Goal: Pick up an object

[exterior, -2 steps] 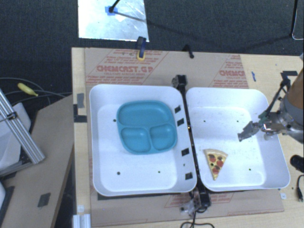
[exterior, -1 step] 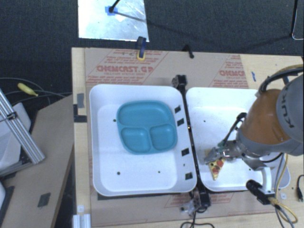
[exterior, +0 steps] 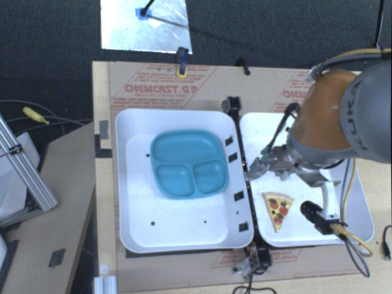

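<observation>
The grey arm (exterior: 343,118) hid much of the right bin (exterior: 300,233); the hand (exterior: 256,167), near the flat, triangular pizza slice (exterior: 277,210), was too blurred to tell open from closed

Dark carpet (exterior: 49,41) behind bench (exterior: 159,81). Shiny sheet (exterior: 131,17) well up-left of pincer (exterior: 252,170); aluminium rail (exterior: 24,170) well left.

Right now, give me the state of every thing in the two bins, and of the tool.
Blue three-compartment plastic plate: flat, right way up, in the left white bin.
Toy pizza slice: flat, toppings up, in the right white bin, untouched.
Tool: hovers by the right bin's left wall, apart from the slice.
</observation>
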Action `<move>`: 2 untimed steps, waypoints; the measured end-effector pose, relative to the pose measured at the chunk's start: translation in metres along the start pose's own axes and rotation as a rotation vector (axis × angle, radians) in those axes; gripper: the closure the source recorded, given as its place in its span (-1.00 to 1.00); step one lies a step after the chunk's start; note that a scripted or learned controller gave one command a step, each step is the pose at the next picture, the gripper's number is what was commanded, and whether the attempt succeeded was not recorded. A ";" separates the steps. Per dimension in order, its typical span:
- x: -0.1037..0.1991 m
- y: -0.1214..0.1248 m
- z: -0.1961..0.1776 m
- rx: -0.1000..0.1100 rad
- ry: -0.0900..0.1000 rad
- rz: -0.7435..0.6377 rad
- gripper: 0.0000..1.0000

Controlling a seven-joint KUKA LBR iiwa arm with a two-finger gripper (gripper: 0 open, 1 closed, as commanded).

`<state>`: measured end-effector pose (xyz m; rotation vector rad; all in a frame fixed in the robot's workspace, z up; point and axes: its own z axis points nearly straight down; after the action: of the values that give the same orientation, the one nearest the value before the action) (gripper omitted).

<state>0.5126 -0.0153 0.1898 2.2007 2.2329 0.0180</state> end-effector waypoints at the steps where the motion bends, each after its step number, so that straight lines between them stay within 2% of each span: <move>1: 0.067 0.059 -0.010 0.004 -0.001 0.002 -1.00; 2: 0.162 0.064 -0.098 0.001 0.003 0.000 -1.00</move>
<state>0.5727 0.1473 0.2892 2.2029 2.2347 0.0192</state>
